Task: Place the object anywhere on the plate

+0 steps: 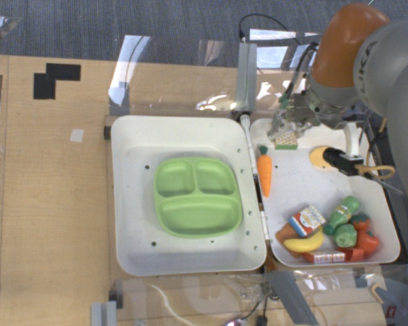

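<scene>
**Plate lies in one bin, gripper hangs over the other**

Plate (197,197): a light green one with three compartments, two small ones toward the far side and one long one toward the near side. It lies flat in the middle of the white bin (132,182) on the view's left, and nothing rests on it.

The grey arm reaches in from the right, and its gripper (285,129) hangs over the far left corner of the second bin (306,189). A small pale checkered piece (286,140) sits right at the gripper's tip. Whether the gripper is open, closed, or gripping that piece cannot be told from this angle, nor whether the piece is raised or resting on the bin floor.

A toy carrot (264,170) lies along the left wall of that same bin, leafy end pointing away from the viewer, just below the checkered piece and well apart from the plate across the divide between the bins.

The rest of the toy food is heaped at the near side of the right bin:
- a banana (304,243) at the front
- a small printed carton (307,219) just behind the banana
- a green pepper (345,235) beside a green bottle (345,209)
- several red pieces (364,243) against the right wall
</scene>
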You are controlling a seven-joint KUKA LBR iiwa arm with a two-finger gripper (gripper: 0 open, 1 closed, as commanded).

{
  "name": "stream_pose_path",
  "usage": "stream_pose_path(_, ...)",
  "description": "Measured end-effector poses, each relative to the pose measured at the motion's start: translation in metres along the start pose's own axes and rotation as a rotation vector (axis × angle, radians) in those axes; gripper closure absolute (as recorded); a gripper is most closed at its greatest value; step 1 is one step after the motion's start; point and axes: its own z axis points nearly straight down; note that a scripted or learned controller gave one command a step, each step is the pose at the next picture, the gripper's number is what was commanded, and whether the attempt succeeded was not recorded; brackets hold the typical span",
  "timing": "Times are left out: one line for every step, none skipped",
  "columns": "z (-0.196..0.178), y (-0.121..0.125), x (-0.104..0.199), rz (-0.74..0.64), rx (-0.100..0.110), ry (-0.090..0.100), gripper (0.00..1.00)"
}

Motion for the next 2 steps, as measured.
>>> stream_pose_path(0.001, -0.036, 0.072, -0.005, 0.002, 0.003, 1.0)
stream_pose_path(0.001, -0.08, 0.16, 0.007, 0.004, 0.003, 1.0)
